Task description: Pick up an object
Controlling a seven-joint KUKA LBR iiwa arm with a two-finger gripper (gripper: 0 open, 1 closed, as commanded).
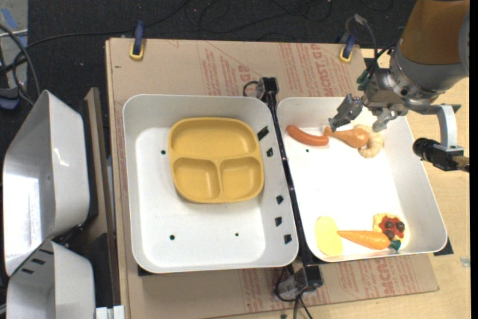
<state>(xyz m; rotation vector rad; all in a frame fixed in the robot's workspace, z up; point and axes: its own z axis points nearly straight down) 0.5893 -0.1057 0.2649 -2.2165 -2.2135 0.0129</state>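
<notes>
White bins side by side: the left bin (pixel 149 235) holds a yellow divided plate (pixel 216 159). In the right bin (pixel 418 194) lie a sausage (pixel 307 136) and a chicken drumstick (pixel 357 137) — the gripper (pixel 364 116) hangs just above the drumstick, fingers apparently spread, pinching nothing. A carrot (pixel 363 238) lies near the front rim.

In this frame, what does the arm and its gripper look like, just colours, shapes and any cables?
The arm is a rounded grey body with a broad orange band near its top. Below it sits a darker metal wrist block with thin black cables running beside it. The gripper is small, grey and dark, with two short fingers. No markings are legible.
</notes>
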